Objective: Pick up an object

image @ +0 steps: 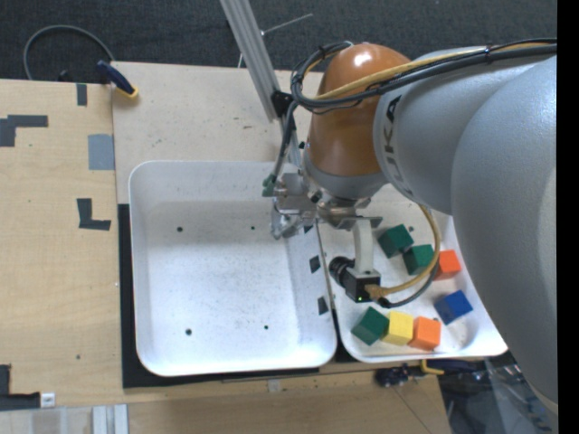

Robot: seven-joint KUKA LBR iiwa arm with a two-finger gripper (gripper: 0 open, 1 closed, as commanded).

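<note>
Several coloured blocks lie in the right bin (479, 340): two dark green blocks (394, 240) (418, 258), an orange block (448, 263), a blue block (453, 306), and near the front a row of a green block (369, 325), a yellow block (399, 327) and an orange block (426, 333). My gripper (288, 212) hangs under the orange wrist band (355, 116), over the wall between the two bins and at the right rim of the left bin (217, 278). It is up and to the left of the blocks, apart from them. I see no block at it.
The grey arm covers much of the right bin and the view's right side. A slanted metal bar (249, 43) rises behind the bins. A blue and yellow tool (118, 77) with a black cable (54, 39) lies on the bench at the far left.
</note>
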